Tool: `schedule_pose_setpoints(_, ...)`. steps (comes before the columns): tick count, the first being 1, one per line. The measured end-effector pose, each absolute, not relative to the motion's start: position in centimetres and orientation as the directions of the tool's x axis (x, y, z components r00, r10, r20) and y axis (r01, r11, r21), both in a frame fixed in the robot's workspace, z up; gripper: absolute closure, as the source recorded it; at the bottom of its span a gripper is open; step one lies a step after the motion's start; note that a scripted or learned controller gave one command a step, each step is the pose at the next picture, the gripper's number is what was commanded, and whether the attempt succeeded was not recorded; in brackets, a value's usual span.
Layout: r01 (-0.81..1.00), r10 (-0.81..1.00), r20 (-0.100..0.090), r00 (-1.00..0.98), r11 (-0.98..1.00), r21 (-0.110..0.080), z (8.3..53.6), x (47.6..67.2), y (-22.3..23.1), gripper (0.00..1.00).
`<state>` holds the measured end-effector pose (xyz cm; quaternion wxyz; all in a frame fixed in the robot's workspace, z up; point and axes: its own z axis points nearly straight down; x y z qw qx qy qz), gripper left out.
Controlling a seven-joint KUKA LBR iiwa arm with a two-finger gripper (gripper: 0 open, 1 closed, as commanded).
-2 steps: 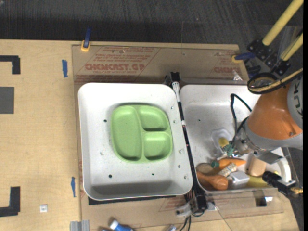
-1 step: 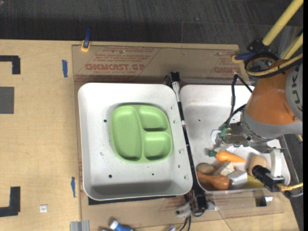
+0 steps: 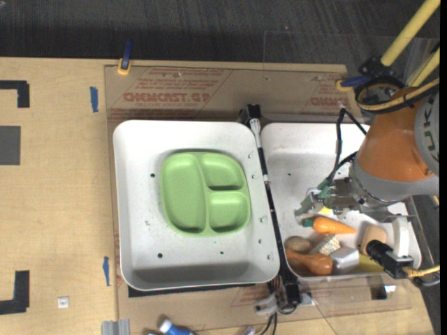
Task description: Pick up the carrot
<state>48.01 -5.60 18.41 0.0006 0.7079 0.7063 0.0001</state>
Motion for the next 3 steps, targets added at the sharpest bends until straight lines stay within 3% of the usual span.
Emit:
schedule_pose_setpoints(1, 0.975, 0.975, 0.001, 0.222, -0.222, 0.022, 10.9, 48.6, -9.6, 0.0)
schedule_pose_setpoints(2, 0.975, 0.975, 0.001, 0.22, -0.22, 0.029, 12.0, 48.9, -9.6, 1.0)
schedule_pose_setpoints(3, 0.967, 0.967, 0.004, 0.254, -0.254, 0.008, 9.1, 48.3, -9.3, 1.0)
